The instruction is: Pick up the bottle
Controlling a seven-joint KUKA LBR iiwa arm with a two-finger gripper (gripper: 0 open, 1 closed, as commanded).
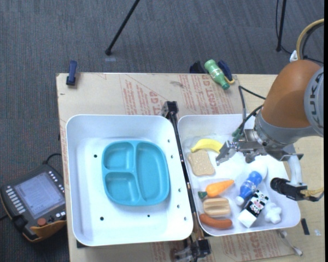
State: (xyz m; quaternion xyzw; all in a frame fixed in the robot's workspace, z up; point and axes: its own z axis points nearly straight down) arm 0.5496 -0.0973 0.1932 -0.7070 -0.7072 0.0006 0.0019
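Pincer (228, 152) mid-bin, bottle (250, 184) near right rim

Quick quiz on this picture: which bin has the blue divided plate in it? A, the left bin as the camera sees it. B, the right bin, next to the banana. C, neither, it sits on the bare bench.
A: the blue divided plate lies alone in the left bin, while the banana and the blue bottle are in the right bin.
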